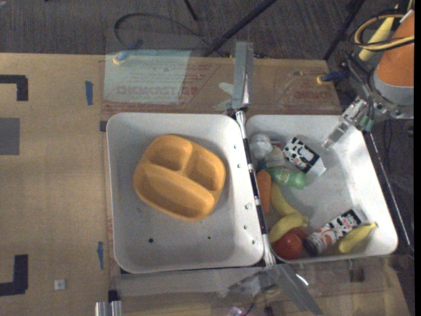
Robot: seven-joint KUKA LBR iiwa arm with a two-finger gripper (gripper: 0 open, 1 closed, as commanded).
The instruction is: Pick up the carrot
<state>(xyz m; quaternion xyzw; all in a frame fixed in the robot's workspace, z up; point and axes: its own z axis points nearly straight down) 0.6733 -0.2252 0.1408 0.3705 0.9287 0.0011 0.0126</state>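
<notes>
grey arm angled down over right bin [368,176], jaws' opening unclear, well apart from carrot [264,188]

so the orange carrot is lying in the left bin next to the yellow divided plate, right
Not quite. The camera view shows the orange carrot lying in the right white bin, against its left wall. The yellow divided plate is in the left white bin.

The arm [401,64] is cut off by the right edge, and a banana [281,203] partly covers the carrot [264,189].
</notes>
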